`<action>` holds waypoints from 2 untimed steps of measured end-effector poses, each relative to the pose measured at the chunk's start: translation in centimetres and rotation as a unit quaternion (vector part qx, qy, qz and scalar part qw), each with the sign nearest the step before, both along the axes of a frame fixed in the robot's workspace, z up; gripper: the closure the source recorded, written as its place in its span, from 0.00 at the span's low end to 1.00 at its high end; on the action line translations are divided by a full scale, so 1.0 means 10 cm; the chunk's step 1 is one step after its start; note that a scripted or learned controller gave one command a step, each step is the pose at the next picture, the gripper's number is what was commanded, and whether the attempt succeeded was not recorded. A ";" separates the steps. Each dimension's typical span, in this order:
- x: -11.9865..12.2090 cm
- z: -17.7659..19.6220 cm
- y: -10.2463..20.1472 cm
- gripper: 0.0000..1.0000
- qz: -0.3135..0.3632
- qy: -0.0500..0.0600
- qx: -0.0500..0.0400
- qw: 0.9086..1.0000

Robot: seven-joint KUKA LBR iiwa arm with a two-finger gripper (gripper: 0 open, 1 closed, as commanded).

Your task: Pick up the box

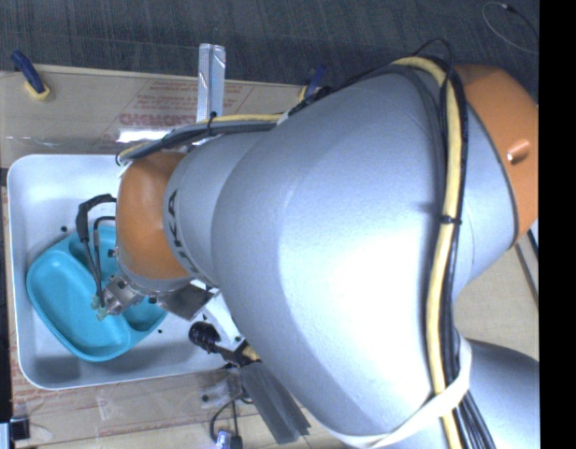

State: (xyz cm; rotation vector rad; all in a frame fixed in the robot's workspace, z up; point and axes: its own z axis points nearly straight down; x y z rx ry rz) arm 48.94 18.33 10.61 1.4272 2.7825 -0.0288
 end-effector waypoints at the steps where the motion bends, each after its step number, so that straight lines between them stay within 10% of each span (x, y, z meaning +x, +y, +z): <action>1: -0.01 0.08 -0.01 1.00 0.001 0.003 -0.001 1.000; 2: -0.04 -0.09 0.06 1.00 -0.036 -0.006 0.001 0.999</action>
